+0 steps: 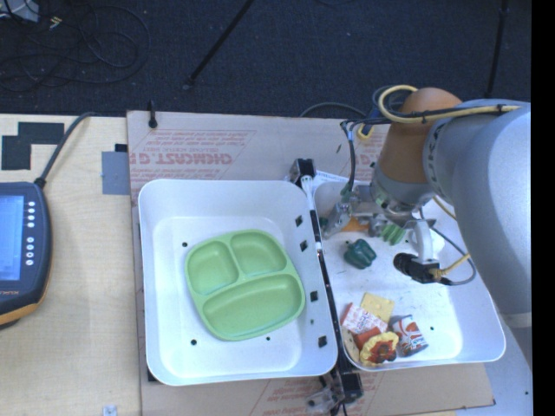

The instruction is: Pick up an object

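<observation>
We cannot tell how the jaws stand: the gripper (375,222) hangs over the far part of the right bin (473,336), and the wrist above it hides what lies between its tips.

Starting at the near edge of that bin, we see a small heap of toy food: a yellow and red piece (379,349), a red and white packet (360,321) just left of it, a small can (409,334) to its right, and a pale yellow cheese slice (376,306) just beyond. Farther in, a dark green pepper (359,252) lies alone on the bin floor, close below the gripper but apart from it. A bit of orange (351,224) and a light green piece (394,231) show right at the gripper.

In the left bin (165,336) a light green divided plate (243,282) lies flat in the middle.

On the bench at the far left rests a teach pendant (19,250).
</observation>
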Robot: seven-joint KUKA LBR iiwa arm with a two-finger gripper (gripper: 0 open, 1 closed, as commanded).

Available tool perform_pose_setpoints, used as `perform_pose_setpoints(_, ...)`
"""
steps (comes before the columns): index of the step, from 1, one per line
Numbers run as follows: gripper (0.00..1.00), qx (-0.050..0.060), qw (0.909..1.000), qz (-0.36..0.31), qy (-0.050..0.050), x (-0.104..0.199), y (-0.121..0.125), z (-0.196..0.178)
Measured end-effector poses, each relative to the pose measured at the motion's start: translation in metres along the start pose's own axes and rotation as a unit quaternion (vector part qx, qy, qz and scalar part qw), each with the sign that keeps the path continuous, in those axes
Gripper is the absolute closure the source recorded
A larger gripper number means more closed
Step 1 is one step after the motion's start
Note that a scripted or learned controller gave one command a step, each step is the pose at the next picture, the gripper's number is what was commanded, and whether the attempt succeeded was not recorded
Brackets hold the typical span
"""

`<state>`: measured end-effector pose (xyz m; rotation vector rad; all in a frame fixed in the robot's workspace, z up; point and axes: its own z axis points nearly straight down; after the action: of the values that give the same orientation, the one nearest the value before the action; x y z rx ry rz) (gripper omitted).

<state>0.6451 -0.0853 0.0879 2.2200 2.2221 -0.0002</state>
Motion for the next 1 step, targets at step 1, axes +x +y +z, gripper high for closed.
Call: perform_pose_setpoints(1,0.00,0.002,1.0000,0.002,0.000,-0.0180,-0.0477,0.0001)
